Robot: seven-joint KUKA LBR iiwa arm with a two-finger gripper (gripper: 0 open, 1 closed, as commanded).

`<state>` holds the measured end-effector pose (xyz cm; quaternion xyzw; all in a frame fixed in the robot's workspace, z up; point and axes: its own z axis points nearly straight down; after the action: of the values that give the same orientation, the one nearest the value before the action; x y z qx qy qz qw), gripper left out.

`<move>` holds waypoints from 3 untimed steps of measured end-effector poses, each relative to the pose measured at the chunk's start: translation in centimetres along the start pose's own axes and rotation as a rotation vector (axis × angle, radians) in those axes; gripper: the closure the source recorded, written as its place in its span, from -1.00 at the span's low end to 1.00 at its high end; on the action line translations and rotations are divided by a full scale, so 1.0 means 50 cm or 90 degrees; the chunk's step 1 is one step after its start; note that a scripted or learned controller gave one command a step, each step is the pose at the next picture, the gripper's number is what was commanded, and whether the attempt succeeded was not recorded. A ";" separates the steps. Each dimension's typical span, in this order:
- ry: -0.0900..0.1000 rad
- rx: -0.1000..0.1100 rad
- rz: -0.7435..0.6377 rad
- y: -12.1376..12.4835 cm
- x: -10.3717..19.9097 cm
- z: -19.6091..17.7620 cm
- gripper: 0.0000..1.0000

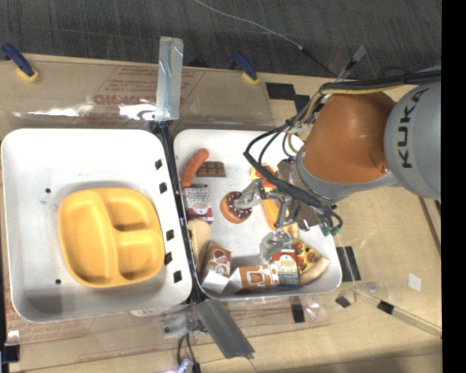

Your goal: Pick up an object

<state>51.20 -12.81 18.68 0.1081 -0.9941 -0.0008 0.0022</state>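
**A:** Which thing is nearest the gripper (282, 225)?

**B:** The small juice carton (285, 268), in the right bin (217, 140), near that bin's front wall. It lies just below the gripper in the camera view. Its long axis I cannot read for sure; it looks to be standing or tipped slightly, with its printed face toward the camera.

**A:** Has the gripper got hold of it?

**B:** I cannot tell. The arm's orange band (349, 138) and a bundle of cables (276, 158) crowd that spot, and how far apart the fingers stand is not clear. Nothing is visibly held between them.

**A:** What else is in that bin?

**B:** A toy hot dog (194, 166) near the back left, its long axis slanting from upper right to lower left. Beside it, a chocolate bar (211, 169) lying crosswise. A doughnut (235, 207) sits in the middle, a pizza slice (311, 259) at the front right, and more small cartons (217, 266) along the front wall.

**A:** And the left bin (31, 154)?

**B:** It holds a yellow divided tray (110, 235), lying flat, with its compartments facing up. Both bins rest side by side on the desk (388, 247).
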 end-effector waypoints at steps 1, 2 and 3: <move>-0.007 0.004 -0.075 -0.142 0.047 0.164 -1.00; -0.005 0.005 -0.143 -0.158 -0.018 0.176 -1.00; -0.005 0.003 -0.062 -0.122 -0.042 0.186 -1.00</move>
<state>54.53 -18.30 9.36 0.1561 -0.9877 0.0010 -0.0017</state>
